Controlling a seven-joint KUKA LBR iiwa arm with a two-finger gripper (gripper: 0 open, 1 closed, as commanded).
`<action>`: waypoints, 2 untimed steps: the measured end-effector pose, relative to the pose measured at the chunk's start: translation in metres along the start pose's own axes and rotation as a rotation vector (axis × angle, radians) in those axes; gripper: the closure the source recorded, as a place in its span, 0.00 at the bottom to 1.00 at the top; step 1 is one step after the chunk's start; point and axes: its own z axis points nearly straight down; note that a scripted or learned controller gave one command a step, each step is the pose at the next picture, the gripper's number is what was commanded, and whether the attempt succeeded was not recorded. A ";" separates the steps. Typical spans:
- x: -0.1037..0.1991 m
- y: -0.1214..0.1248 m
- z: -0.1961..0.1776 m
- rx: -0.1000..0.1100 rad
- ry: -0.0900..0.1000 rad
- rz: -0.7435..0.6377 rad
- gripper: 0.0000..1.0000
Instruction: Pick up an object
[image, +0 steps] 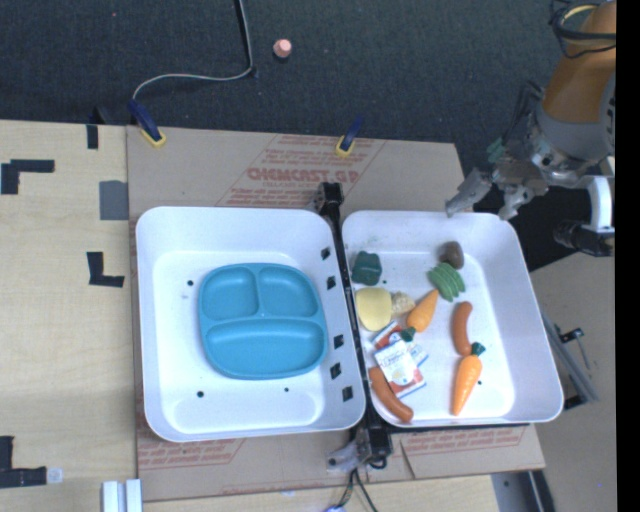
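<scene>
The right bin (530, 300) holds several toy foods. Among them are a dark green pepper (366, 267), a brown lump (452, 254), a green vegetable (446, 281), a yellow piece (372, 308), a small carrot (423, 311) and a red-brown sausage (461, 326). A larger carrot (466, 380), a printed packet (400, 360) and a second sausage (390, 396) lie nearer the front. My gripper (482, 208) hovers over the bin's far right rim, above and behind the brown lump. It is open with nothing between its fingers.
The left bin (160, 300) contains a blue divided plate (263, 320). Both bins rest on a cardboard sheet (290, 175) on the bench. A black clamp (329, 195) joins the bins at the far middle. A cable (200, 75) runs behind.
</scene>
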 end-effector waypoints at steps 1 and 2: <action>-0.025 0.013 0.167 -0.004 -0.002 -0.001 0.00; 0.013 -0.047 0.167 -0.003 -0.001 0.001 0.00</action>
